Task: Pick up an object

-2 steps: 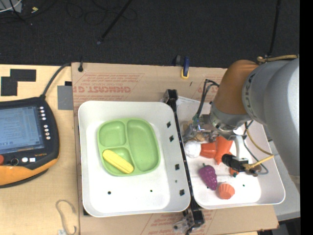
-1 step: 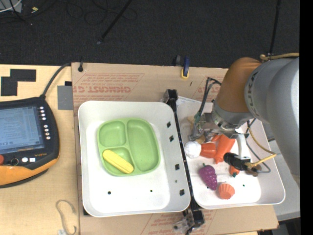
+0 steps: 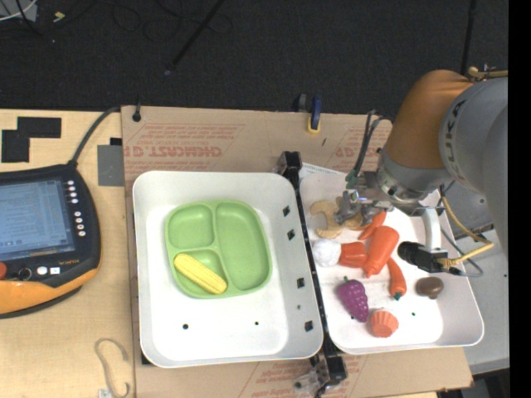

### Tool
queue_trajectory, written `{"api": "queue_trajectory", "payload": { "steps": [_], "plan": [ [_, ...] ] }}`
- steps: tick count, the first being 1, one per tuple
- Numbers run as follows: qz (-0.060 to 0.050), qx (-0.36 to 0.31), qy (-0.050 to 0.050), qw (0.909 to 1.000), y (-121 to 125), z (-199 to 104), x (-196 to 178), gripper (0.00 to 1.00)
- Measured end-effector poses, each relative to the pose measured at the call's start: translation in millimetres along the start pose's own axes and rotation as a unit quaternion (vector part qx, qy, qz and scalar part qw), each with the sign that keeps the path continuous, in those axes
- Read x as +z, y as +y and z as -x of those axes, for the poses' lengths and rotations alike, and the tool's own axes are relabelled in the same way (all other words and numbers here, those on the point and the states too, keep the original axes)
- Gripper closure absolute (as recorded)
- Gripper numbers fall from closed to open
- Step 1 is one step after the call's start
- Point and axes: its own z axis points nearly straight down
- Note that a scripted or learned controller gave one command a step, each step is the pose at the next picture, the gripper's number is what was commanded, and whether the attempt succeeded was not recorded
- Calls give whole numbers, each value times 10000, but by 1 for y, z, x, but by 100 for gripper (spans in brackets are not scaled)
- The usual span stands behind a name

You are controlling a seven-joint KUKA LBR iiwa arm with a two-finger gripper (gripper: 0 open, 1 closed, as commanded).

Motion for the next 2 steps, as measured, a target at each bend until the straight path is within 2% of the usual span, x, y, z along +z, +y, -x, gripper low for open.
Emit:
{"api": "queue_trajectory", "payload": {
  "steps": [1, 2],
  "plan": [
    [-1, -37, 1, 10000, 0, -9, -53, 100],
    [-10, -34, 3, 10000, 0, -7, -67, 100]
  ]
}}
